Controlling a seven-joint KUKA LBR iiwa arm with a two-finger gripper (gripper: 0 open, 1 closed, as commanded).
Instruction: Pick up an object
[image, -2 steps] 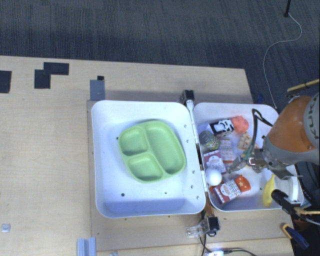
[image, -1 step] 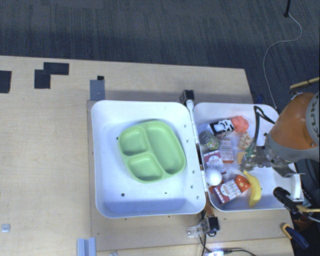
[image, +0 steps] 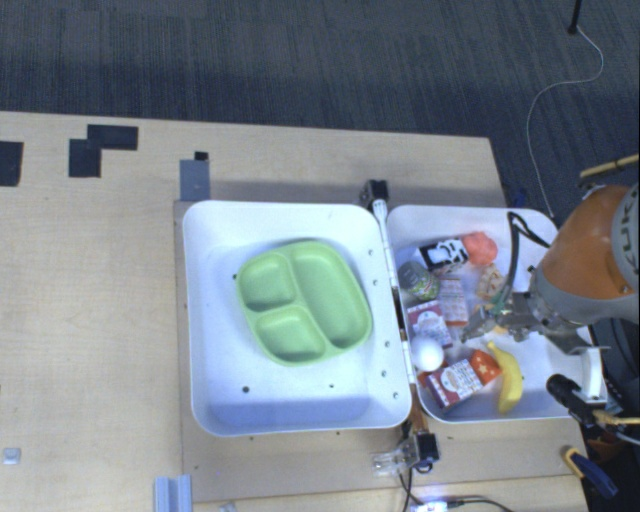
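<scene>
the gripper (image: 488, 322) is seen low inside the right bin (image: 530, 222), at the end of the grey arm (image: 590, 265) with its orange band. its tips are lost among the clutter, so it cannot be told whether anything is grasped or whether it is released.

just below it a yellow banana (image: 510, 378) is lying, and beside that, down and to the left, a red and white carton (image: 460, 380) is placed. a white egg (image: 429, 354) is found further left of the tip, near the bin's wall. above the tip, towards the far edge, an orange-red object (image: 480, 246) and a small black and white item (image: 443, 253) are lying close together. several small packets are spread right around the tip.

well to the left, in the left bin (image: 210, 300), a green divided plate (image: 302, 300) is resting.
</scene>
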